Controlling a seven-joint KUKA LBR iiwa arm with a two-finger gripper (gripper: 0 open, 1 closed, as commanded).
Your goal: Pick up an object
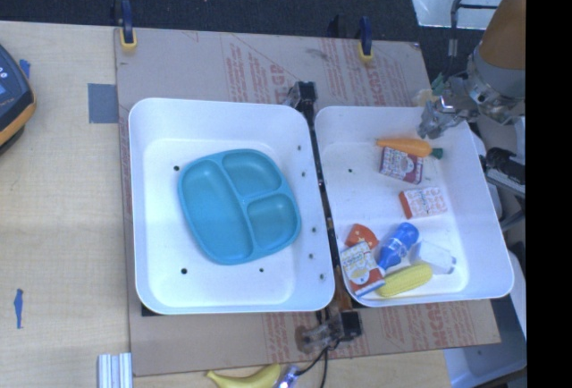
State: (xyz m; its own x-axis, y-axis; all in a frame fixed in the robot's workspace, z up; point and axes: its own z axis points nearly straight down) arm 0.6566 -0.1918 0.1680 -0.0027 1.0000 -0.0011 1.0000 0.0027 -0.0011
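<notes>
My arm reaches in from the far right, orange band above the wrist, and my claw hangs over the far right corner of the right bin, just above the carrot; I cannot tell whether it is spread or pressed together. The brown board on the wooden bench carries both bins, the left bin holding a blue divided plate. My bin holds two small packets beneath the carrot, then at the near end a blue bottle, an orange pouch and a corn cob.
</notes>
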